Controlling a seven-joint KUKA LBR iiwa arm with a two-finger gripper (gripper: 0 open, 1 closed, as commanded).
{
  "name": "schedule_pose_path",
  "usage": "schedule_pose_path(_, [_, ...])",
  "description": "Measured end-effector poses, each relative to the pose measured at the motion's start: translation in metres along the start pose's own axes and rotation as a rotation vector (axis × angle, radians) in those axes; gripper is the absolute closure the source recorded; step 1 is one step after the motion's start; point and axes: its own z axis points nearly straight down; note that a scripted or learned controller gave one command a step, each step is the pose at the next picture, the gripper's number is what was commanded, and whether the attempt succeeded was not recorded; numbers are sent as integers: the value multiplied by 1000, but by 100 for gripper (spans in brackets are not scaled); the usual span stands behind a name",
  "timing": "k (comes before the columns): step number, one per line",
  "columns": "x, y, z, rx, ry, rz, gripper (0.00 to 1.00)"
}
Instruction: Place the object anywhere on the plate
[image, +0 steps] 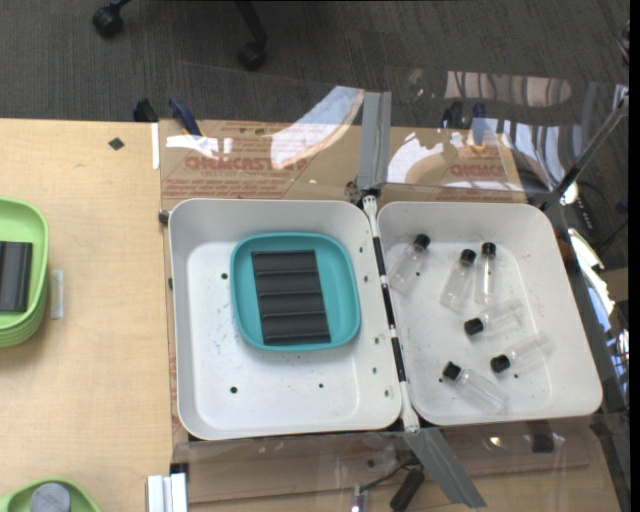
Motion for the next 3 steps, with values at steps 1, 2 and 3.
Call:
schedule_pose_path(1, [-1, 0, 0, 1, -1, 2, 0])
schedule_pose_path(2, [-1, 0, 0, 0, -1, 2, 0])
schedule_pose_path(3, [-1, 0, 0, 0, -1, 0, 0])
